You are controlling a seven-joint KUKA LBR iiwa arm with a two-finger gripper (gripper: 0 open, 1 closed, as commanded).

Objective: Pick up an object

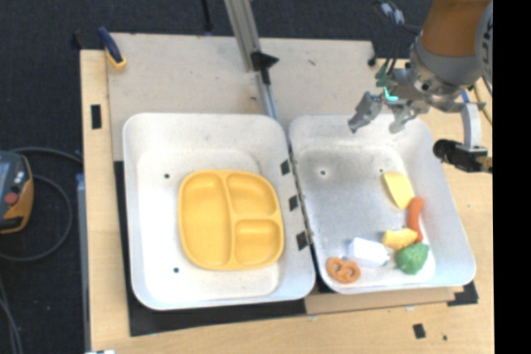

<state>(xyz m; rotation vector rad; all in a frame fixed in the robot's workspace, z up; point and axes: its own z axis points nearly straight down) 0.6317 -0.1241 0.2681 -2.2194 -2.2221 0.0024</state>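
Currently the claw (383, 113) hangs open and empty over the far rim of the right white bin (332, 195), at about 12 o'clock of it. Objects cluster at the bin's 4 to 5 o'clock: yellow wedge-shaped block (398, 189), orange carrot-like piece (415, 215), green broccoli-like piece (412, 258), white flat piece (366, 250), orange pretzel-like ring (342, 269). Risk, judged: pieces sit touching, so the fingers may snag two or slip off. Carrot's long axis runs roughly 12–6; yellow block runs 11–5.

A tray (230, 219) lies in the left bin (149, 137); toys (398, 240) cluster at the right bin's (332, 145) four o'clock.
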